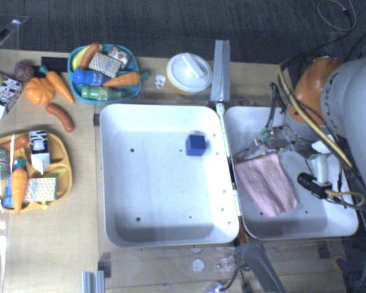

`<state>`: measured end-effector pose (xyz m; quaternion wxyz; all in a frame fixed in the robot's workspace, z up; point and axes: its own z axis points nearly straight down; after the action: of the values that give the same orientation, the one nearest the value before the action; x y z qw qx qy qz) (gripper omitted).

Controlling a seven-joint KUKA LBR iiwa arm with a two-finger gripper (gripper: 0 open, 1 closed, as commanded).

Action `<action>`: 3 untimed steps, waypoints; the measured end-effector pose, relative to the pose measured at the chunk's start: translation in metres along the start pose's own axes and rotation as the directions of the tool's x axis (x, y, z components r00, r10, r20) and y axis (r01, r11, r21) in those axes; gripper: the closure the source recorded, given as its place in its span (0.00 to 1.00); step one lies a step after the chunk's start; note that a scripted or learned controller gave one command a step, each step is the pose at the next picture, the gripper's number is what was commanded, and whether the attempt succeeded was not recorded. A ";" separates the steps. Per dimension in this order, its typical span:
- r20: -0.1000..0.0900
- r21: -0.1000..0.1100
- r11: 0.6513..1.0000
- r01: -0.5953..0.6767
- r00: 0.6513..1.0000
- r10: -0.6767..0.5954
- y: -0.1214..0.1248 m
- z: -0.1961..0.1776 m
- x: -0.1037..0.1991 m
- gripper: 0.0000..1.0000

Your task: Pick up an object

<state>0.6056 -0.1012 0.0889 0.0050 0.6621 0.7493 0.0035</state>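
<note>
My pincer hovers low over the pink cloth's far edge, presumably to grasp it, though I cannot tell its spread.

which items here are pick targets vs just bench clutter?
Job:
blue cube in left bin
pink cloth in right bin, under the gripper

Clutter:
blue bowl of toy food
yellow tray of toy food
white lidded tub
loose toy pumpkin

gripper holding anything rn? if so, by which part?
Cannot tell. The gripper is down in the right bin at the upper edge of the pink cloth, but its tips are too cluttered to read. The blue cube lies apart in the left bin.
</note>
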 end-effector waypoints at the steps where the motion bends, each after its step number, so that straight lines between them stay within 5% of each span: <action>1: 0.003 -0.008 1.000 0.008 1.000 -0.008 0.003 -0.013 0.001 1.00; 2: -0.003 0.007 0.999 0.051 0.999 -0.051 -0.011 -0.097 0.034 1.00; 3: -0.003 0.008 0.999 0.051 0.999 -0.051 -0.011 -0.096 0.034 0.00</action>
<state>0.5894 -0.0689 0.1851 0.0015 0.6428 0.7661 0.0011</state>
